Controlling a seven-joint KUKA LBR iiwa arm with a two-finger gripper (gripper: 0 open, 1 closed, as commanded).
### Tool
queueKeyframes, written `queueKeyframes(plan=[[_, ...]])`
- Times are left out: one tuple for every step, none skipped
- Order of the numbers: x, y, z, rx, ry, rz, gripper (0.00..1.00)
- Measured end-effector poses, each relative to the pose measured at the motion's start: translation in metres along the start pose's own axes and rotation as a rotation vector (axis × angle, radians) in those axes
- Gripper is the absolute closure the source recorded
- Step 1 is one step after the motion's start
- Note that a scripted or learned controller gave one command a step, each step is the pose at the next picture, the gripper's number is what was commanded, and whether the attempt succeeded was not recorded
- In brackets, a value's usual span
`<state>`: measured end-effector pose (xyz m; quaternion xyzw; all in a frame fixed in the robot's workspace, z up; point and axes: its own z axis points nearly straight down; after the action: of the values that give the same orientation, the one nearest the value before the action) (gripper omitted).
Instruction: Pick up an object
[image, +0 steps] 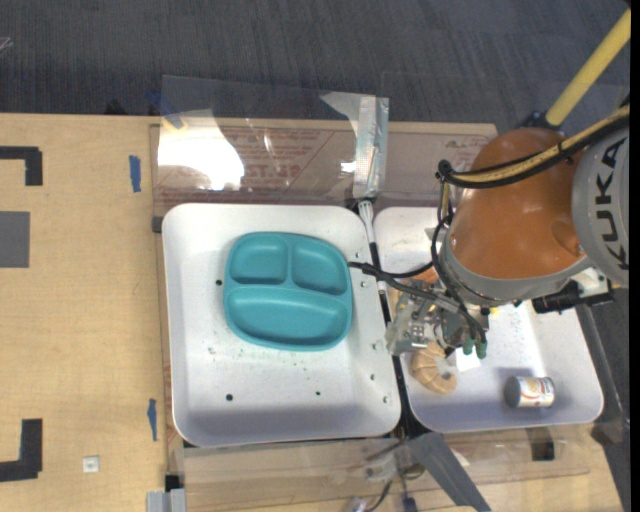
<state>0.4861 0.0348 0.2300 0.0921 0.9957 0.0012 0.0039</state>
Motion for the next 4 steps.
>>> queueKeyframes(plan=[[0.006, 0.054, 0.023, 0.003, 0.006, 0.411, 1.00], [0.004, 0.107, 0.028, 0.005, 0.004, 0.855, 1.00], [0.027, 0.111, 0.009, 0.005, 0.002, 1.249, 1.00], [0.035, 0.146, 0.034, 0.012, 0.002, 1.806, 1.00]])
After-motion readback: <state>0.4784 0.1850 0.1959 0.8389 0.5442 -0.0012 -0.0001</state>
